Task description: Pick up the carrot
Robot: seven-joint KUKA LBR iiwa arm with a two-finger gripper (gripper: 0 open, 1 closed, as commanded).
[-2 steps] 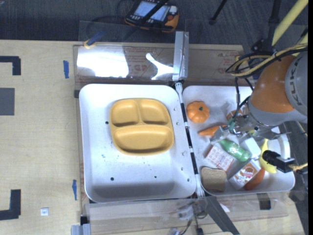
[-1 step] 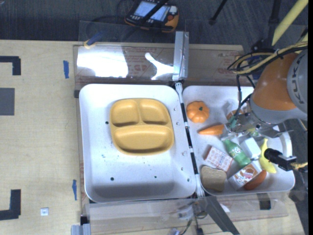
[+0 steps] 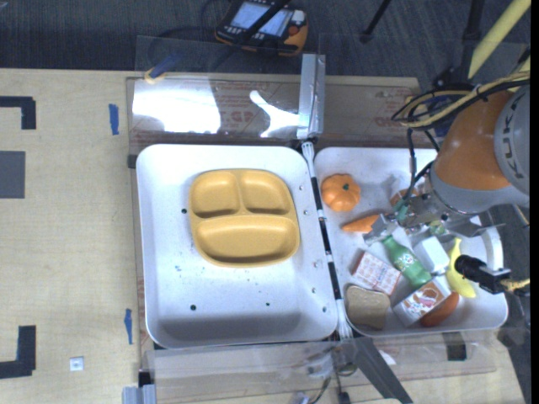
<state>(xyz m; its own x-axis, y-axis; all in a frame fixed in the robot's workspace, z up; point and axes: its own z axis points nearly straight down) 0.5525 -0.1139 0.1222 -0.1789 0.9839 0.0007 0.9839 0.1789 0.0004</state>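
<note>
Camera view: carrot (image 3: 360, 223) is lying in the right bin (image 3: 497, 310), just below the small pumpkin (image 3: 340, 192). Gripper (image 3: 396, 219) is sitting right beside the carrot's right end; its opening cannot be made out. Yellow divided tray (image 3: 244, 215) is occupying the left bin (image 3: 168, 293).

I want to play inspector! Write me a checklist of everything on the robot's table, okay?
Surface: wooden bench bearing two white bins, left bin and right bin.
Job's things: carrot lying in the right bin, beside the gripper.
Clutter: yellow divided tray in the left bin; small pumpkin, green bottle, bread slice, banana, snack packets in the right bin.
Grippers: gripper low over the right bin, near the carrot.
Cables: yellow and black cables above the arm.
Surroundings: handheld controller beyond the bench.
</note>
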